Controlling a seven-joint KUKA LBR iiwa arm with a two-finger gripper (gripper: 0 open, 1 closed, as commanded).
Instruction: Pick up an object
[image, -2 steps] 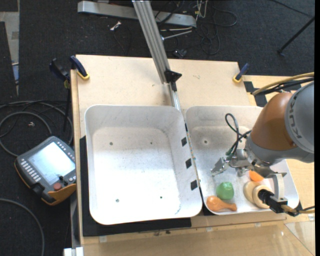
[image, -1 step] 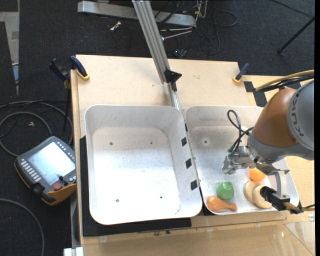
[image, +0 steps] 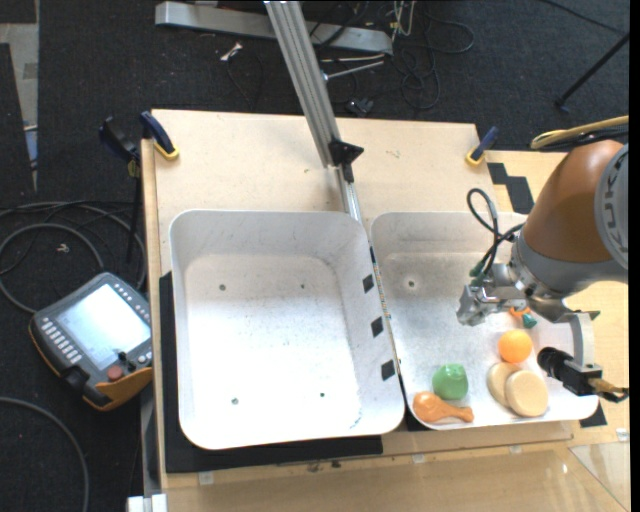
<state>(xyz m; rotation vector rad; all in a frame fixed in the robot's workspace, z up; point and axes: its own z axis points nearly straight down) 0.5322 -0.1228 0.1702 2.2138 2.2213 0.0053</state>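
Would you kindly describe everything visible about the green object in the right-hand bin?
The green object is a small rounded thing, glossy like plastic, with a paler highlight on top. It rests on the floor of the right bin, near the front edge toward the bin's left side. An orange, pear-shaped piece lies just in front of it, close enough that they may touch. The orange ball sits apart to its right. The gripper is above and apart from it.

Little can be read here. On the arm (image: 580, 215), up and to the right of the hand (image: 478, 303), part of a dark brand word shows at the picture's edge (roughly "KU", the rest cut off). Nothing else bears legible lettering.
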